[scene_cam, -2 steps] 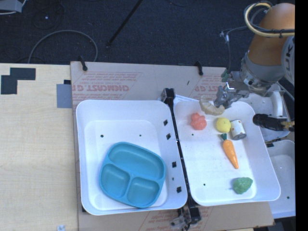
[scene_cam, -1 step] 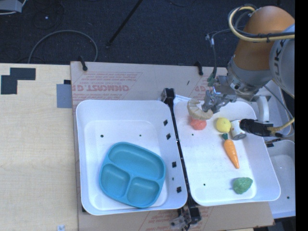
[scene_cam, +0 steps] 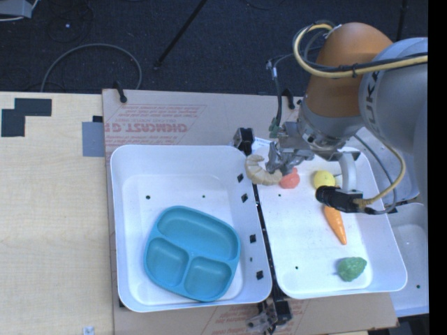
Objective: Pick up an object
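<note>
Camera view: pale wooden tabletop [scene_cam: 49, 215], cardboard sheet [scene_cam: 174, 121] under two white bins, dark carpet with cables beyond. Gripper [scene_cam: 279, 162], state unclear, hangs over the right bin's [scene_cam: 307, 285] far-left corner beside a beige object [scene_cam: 262, 173].

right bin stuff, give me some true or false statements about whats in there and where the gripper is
1. The carrot lies in the right bin. True.
2. The blue divided tray sits in the right bin. False: it is in the left bin.
3. The green object lies nearer the camera-side edge of the bin than the carrot. True.
4. The gripper hangs over the blue tray. False: it is at the far left corner of the right bin, by the beige curved object and the small red-pink object.
5. The yellow object rests in the left bin. False: it is in the right bin, just above the carrot's top end.
</note>
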Controlling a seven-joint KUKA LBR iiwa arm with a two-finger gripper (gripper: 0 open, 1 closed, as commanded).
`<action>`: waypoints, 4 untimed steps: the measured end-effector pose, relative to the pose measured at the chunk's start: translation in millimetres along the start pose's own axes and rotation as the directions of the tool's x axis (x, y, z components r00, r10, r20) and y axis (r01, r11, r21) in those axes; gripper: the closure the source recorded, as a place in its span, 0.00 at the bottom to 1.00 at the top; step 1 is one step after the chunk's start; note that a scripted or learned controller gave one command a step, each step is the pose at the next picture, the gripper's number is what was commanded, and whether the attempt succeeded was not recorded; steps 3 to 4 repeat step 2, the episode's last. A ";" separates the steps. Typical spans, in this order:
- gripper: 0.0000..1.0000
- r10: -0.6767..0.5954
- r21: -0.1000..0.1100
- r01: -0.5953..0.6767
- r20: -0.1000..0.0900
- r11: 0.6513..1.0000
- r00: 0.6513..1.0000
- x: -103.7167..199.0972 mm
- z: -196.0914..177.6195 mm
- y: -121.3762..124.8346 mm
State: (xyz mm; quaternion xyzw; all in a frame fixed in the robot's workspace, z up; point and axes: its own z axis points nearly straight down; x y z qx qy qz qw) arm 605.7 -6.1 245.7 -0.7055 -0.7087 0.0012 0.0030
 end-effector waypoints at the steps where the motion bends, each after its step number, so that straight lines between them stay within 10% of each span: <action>1: 1.00 0.000 -0.001 0.000 0.000 1.000 1.000 55.0 0.5 -7.4; 2: 1.00 -0.001 0.000 0.001 0.001 1.000 1.000 114.0 6.6 -25.7; 4: 1.00 -0.001 0.000 0.001 0.001 1.000 1.000 114.0 6.6 -25.7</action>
